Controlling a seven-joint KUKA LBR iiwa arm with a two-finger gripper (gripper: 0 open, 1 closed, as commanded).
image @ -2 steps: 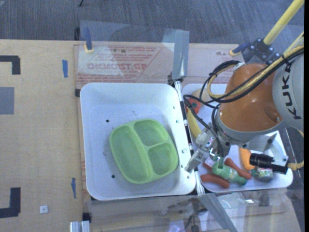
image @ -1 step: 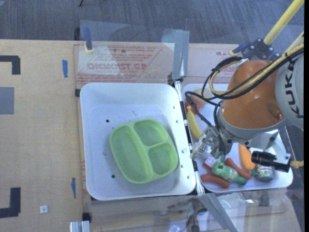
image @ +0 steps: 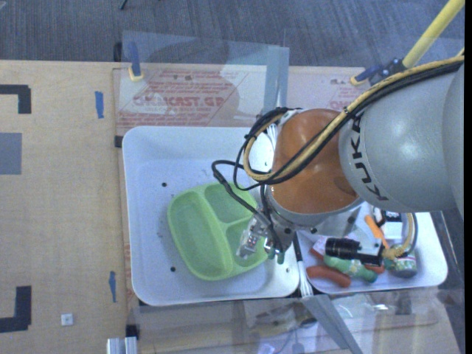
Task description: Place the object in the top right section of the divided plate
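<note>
A green divided plate [image: 193, 231] lies in the left white bin [image: 147, 168], slightly tilted in the view. My gripper [image: 259, 245] hangs over the plate's right edge, close to its smaller sections. The big orange and grey wrist hides the plate's right rim and the space behind it. I cannot make out any object in the gripper. Loose items lie in the right bin [image: 435, 271]: a red sausage-shaped piece [image: 328, 276], a green piece [image: 366, 272] and an orange carrot-like piece [image: 375, 228].
A small multicoloured object [image: 403, 265] sits at the right bin's near right corner. The wall between the two bins runs just right of the gripper. Bare white floor surrounds the plate on its left and far sides.
</note>
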